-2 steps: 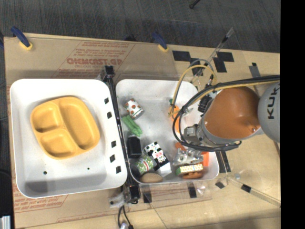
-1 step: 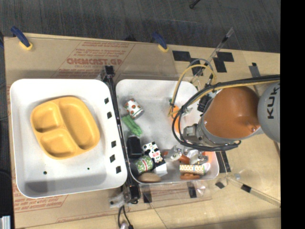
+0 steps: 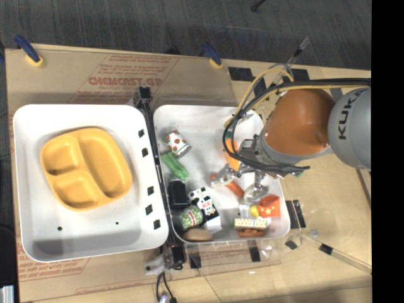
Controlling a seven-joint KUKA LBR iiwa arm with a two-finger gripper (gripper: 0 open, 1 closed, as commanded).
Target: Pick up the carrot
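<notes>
The carrot [image 3: 235, 189] is a small orange piece lying in the right bin [image 3: 196, 115], near its middle right. My gripper [image 3: 242, 180] hangs low over it from the right, under the orange wrist band. Its two metal fingers [image 3: 223, 176] stand apart, open, one on each side of the carrot. The carrot rests on the bin floor, and the wrist hides part of it.
Around the carrot lie a red block [image 3: 269, 206], a yellow ball [image 3: 254, 211], a cow-patterned box [image 3: 205, 204], a green can [image 3: 189, 218], a green vegetable [image 3: 175, 168] and a spotted can [image 3: 178, 144]. The left bin [image 3: 38, 242] holds a yellow divided tray [image 3: 85, 167].
</notes>
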